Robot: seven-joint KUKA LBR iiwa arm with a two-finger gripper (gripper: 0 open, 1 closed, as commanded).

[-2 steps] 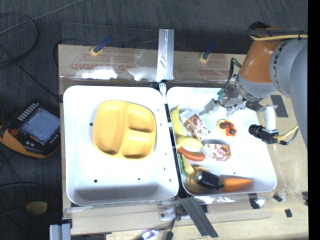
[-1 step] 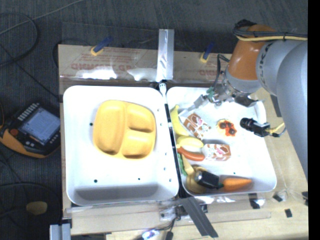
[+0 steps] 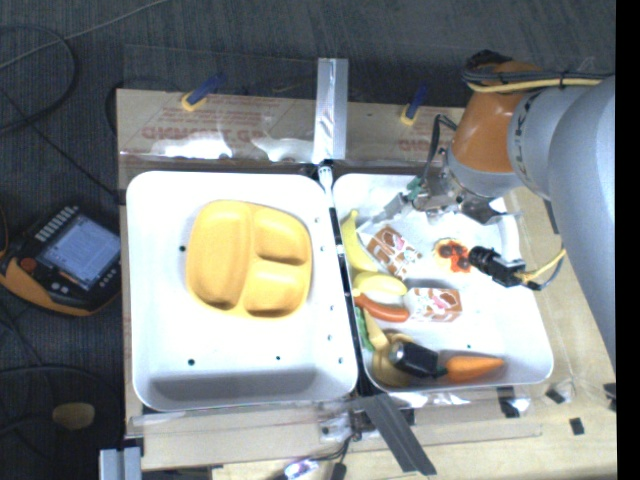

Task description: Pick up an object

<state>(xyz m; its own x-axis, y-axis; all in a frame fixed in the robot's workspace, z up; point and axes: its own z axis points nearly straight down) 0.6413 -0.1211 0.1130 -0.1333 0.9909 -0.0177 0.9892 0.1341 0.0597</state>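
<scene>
Hovers by the right bin's [image 3: 535, 353] far edge, gripper [image 3: 432, 196] jaw state impossible to tell; best lowered squarely over the patterned packet [image 3: 390, 249] just below, clear of the banana [image 3: 352, 250].

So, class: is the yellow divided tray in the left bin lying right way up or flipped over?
Flipped over. The yellow tray in the left bin shows three bulging, rounded humps where its compartments would be, not hollows.
</scene>
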